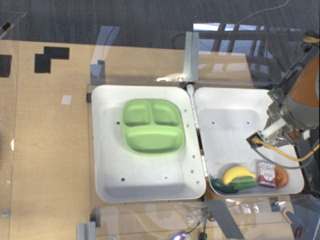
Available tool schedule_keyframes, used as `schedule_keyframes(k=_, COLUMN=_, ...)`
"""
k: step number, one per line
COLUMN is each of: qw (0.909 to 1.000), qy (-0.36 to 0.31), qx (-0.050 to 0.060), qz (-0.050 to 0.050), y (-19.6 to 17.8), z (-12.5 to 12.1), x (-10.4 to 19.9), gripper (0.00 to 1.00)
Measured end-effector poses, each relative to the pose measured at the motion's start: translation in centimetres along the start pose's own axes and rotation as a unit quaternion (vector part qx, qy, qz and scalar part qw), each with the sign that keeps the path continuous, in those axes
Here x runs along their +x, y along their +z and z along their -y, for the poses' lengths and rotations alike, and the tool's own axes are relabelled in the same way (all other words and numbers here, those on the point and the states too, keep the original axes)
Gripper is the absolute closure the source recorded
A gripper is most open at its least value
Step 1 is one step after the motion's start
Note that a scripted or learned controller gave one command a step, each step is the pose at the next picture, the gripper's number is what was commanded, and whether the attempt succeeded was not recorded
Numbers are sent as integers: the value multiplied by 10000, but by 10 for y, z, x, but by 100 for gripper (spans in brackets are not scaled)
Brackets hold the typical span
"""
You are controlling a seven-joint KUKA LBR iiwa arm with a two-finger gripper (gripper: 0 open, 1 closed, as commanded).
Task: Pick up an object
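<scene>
At the right edge: the arm point(306, 89) is cut off; the gripper point(288, 130) is partly hidden, so open or closed cannot be told.
Right bin point(225, 109): a curved yellow banana point(237, 173), a long green thing point(236, 184), a small box point(266, 174) and a round orange thing point(281, 177) are bunched at the front edge, near the gripper, not touched by it.
Left bin point(107, 134): a smooth green plate point(151, 126) is laid flat.

Green plate point(152, 126), yellow banana point(238, 173)
</scene>
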State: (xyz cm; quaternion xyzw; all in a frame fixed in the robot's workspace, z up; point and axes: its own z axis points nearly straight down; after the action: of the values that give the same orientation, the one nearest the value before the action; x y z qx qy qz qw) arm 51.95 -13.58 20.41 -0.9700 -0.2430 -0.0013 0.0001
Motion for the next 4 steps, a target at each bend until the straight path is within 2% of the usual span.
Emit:
schedule_keyframes(k=1, qw=9994, qy=345, qx=-7, qz=-2, y=-113, z=-35, x=34, gripper=100)
schedule_keyframes(k=2, qw=10000, qy=7, qx=-5, qz=-1, y=-161, z=16, x=39, gripper=100)
schedule_keyframes(k=3, qw=9973, qy=733, qx=6, qz=16, y=-55, z=14, x=-29, gripper=100)
schedule_keyframes(k=4, qw=9945, qy=1049, qx=15, qz=22, y=39, z=-26, x=-52, gripper=100)
